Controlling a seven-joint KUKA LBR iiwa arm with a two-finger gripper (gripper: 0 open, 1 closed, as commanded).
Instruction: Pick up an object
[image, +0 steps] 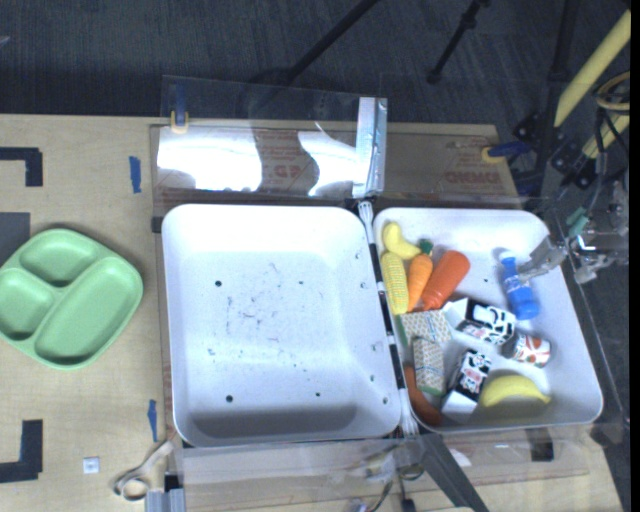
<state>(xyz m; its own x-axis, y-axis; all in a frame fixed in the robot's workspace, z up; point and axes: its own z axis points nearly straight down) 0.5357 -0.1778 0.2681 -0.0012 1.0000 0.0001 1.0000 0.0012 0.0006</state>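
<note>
While the claw (555, 250), its state impossible to tell, hangs beside the bottle (519, 290) in the right bin (585, 360), the carrot (445, 279) left of the bottle looks light, firm, best gripped mid-body.

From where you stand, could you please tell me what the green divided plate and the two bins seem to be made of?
The green divided plate looks like moulded plastic, matte: even colour, soft rounded rims, no glare. The left bin and the right bin look like thin white plastic, slightly glossy, with rounded corners and faint scuffs on the left one's floor; coated metal cannot be excluded.

One fixed camera looks down aslant on both bins (180, 300).
</note>
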